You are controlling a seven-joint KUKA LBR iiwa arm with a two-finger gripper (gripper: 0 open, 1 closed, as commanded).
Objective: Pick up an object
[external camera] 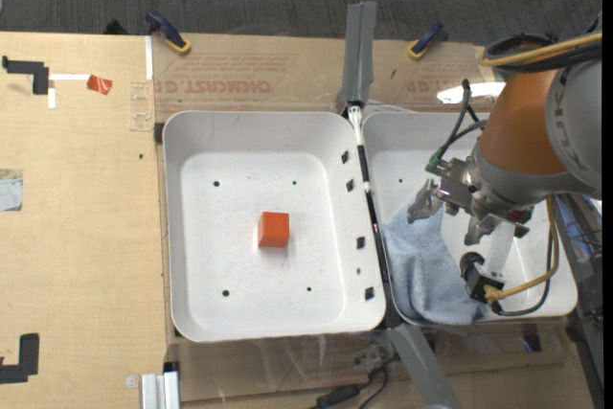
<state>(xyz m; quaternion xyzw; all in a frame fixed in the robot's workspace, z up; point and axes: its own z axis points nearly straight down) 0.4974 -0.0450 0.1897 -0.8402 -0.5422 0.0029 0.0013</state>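
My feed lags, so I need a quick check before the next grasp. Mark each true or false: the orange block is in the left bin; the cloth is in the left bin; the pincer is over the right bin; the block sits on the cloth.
1. The orange block lies in the left bin. True.
2. The cloth is in the left bin. False: it is in the right bin.
3. The pincer is over the right bin. True.
4. The block sits on the cloth. False: it rests on bare bin floor, apart from the cloth.
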